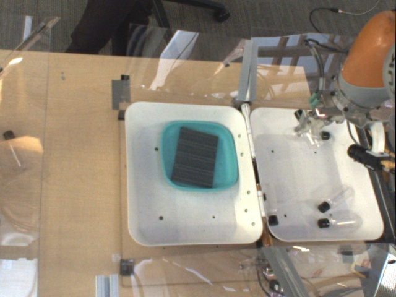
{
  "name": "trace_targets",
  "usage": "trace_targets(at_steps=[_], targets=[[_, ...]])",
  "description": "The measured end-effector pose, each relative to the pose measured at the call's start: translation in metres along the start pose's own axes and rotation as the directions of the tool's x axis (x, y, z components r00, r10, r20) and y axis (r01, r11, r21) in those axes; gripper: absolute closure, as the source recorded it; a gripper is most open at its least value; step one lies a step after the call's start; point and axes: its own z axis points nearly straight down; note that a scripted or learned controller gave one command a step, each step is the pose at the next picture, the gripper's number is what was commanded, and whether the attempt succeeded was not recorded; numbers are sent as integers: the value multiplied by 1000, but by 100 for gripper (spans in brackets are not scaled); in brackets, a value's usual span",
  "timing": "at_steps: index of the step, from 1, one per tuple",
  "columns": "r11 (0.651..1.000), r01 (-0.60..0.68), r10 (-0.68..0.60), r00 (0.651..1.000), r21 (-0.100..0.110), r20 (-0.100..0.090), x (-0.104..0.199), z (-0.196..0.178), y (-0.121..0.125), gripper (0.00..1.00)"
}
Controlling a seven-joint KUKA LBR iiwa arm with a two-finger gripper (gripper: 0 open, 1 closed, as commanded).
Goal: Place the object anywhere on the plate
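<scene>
- Counter (68,184): pale wood, carrying two shallow white bins side by side; clear shielding panels stand around them.
- Left bin (148,221): holds a teal plate (230,166), rounded-square in outline, sitting toward the far half of the bin.
- Dark object (195,158): a flat, dark grey, ribbed rectangular block. It lies on the plate, roughly central, long side running near-to-far and turned slightly off the bin's edges. It sits wholly inside the plate's rim, teal showing on all four sides.
- Right bin (297,184): a few small clear tubes with black caps (331,216) lie near its near-right corner; another small black piece sits by the near-left corner.
- Arm (370,54): enters from the right, orange band uppermost, grey wrist below, cables trailing beside it.
- Pincer (311,127): seen above the far end of the right bin, near its far-right corner. Finger spread cannot be told, as the tip is small and blurred against the white bin; nothing is seen gripped.
- Object relative to pincer: well apart. The block is in the other bin, to the view's left of the pincer and slightly nearer the camera, with the divider between the bins lying between them. No contact.
</scene>
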Motion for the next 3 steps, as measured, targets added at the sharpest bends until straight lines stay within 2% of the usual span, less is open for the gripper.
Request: trace_targets(at_steps=[1, 2, 3], targets=[[999, 50, -50, 999, 5, -3, 64, 24, -58, 100], [990, 139, -139, 990, 1, -3, 139, 5, -58, 100], [990, 138, -138, 990, 1, -3, 139, 5, -58, 0]])
